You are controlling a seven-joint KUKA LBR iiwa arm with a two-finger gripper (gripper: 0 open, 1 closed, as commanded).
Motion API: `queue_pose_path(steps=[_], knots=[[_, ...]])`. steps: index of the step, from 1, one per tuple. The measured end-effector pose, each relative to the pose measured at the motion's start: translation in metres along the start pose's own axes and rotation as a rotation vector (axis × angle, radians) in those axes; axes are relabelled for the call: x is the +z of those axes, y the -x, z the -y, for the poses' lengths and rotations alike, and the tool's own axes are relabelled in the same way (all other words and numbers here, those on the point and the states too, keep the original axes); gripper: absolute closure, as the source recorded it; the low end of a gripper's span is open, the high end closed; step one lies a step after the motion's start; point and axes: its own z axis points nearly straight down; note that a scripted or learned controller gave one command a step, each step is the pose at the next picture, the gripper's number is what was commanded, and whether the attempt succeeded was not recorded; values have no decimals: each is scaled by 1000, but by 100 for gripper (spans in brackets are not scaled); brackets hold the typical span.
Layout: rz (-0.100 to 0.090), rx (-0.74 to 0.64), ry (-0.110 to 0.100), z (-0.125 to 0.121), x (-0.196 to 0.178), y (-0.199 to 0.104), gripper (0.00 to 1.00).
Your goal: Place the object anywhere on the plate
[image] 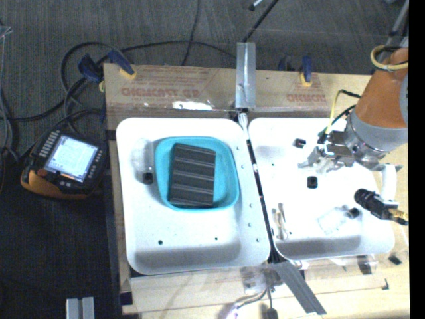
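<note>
The gripper point(321, 160) hung over the far right part of the right bin point(292, 201), carried by the grey arm point(382, 121) with its orange band above the wrist. Whether it was open or closed could not be told from this slant (the metal parts blurred into one pale shape).

Just beside the gripper, toward the left and a little farther back, lay a small black piece point(300, 142). A second small black piece point(311, 182) lay near the gripper on its near side, apart from it. Farther toward the near wall of the same bin lay a clear, crumpled-looking thing point(330, 219), hard to read against the white floor. Left of that, close to the bin's left wall, lay a thin metallic thing point(279, 219).

Well apart from the gripper, across the seam between the bins, the blue plate point(229, 181) sat in the left bin point(192, 248). The dark ribbed block point(192, 175) lay flat on the plate, its long side running front to back, with blue rim showing all round it. Beyond the plate, on the side away from the gripper, a small black thing point(147, 176) touched or nearly touched the plate's edge, and a pale translucent thing point(139, 155) lay just behind it.

Farthest from the gripper, off the bench on the dark floor, a handheld unit with a lit screen point(70, 159) lay among black cables.
</note>
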Motion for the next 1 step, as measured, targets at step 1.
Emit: queue_pose_path(steps=[1], knots=[[0,0,0,0,0,0,0]])
